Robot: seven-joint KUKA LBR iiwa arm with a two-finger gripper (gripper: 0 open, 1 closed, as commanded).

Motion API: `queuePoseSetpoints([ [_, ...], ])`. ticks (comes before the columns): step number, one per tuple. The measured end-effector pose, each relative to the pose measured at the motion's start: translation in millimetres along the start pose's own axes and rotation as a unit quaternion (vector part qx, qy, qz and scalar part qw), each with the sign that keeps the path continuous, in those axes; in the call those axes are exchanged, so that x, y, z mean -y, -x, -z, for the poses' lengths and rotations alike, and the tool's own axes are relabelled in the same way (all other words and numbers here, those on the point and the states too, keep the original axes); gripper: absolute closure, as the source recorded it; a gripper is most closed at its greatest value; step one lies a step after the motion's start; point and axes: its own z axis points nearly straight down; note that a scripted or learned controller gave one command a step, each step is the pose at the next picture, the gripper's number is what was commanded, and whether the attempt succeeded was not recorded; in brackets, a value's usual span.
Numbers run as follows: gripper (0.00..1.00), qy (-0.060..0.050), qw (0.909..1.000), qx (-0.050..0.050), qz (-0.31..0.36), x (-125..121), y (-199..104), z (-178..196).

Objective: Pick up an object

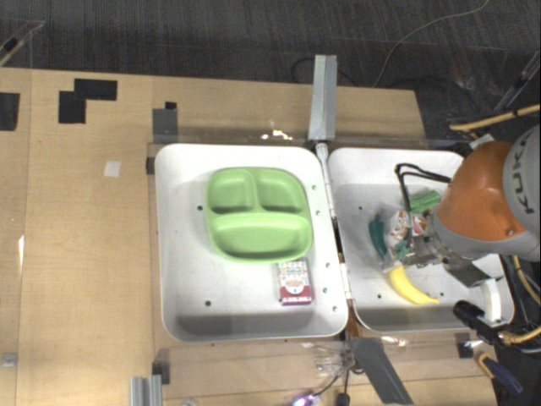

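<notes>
You've got two white bins side by side on the wooden bench, left bin [182, 311] and right bin [363, 307], split by a metal rail [322, 100] at the top. The arm [486, 197] comes in from the right, orange band and grey shell over the right bin, covering much of its right half. The gripper [412, 248] sits low in the right bin amid a small clutter; you can't tell how its claw stands, since the wrist body and the clutter hide it, and nothing is visibly held. Just below the gripper lies a banana [412, 288], yellow, curved, lying flat on the bin floor with its lower end pointing to the right, and its upper end looks close to or touching the tool, can't say which. Left of the gripper is a dark green item [377, 235], thin and slightly curved, shape unclear. Above it a lighter green piece [423, 201] pokes out beside the orange band, next to a loop of black cable [414, 172]. In the left bin you see a lime green divided tray [258, 214], three compartments, two small on top and one wide below, rounded corners. Just beside its lower right corner lies a small box [294, 282], red and white print, lying flat.
</notes>
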Motion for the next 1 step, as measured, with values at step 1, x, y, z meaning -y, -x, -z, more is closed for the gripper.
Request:
queuePoseSetpoints([
  [1,1.0,-0.01,0.9994,0.0,-0.034,-70.7,-44.5,80.1],
])
